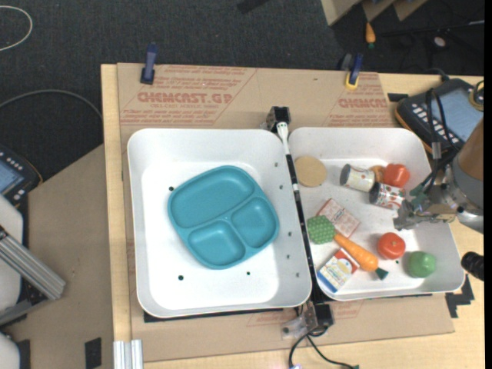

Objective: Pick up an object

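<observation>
1. Bins: two shallow white bins side by side on the worktop (115, 206), the left bin (146, 160) and the right bin (338, 138).
2. Left bin contents: one teal divided plate (223, 216) with three compartments, lying flat near the middle.
3. Right bin contents, counted:
   - one tan round disc (311, 171) at the upper left, beside the divider;
   - one small can (357, 177) lying on its side, long axis roughly left-right;
   - one red-topped item (395, 175) just right of the can;
   - one small labelled container (387, 197) below it, writing too small to read;
   - one flat pink-and-white packet (338, 217);
   - one green dotted round piece (321, 230);
   - one toy carrot (357, 252), long axis diagonal, narrow tip toward upper left, green end toward lower right;
   - one small carton (337, 271) at the lower edge, label not readable;
   - one red tomato (391, 245);
   - one green round fruit (420, 264).
4. Gripper (411, 215): over the right side of the right bin, above the tomato; cannot tell whether the fingers are apart or together.
5. Writing: the cardboard sheet (184, 91) under the bins reads "CHEMCAST" twice in red.
6. Clamps: one blue (148, 64), one blue-and-yellow (354, 71), on the back edge.
</observation>
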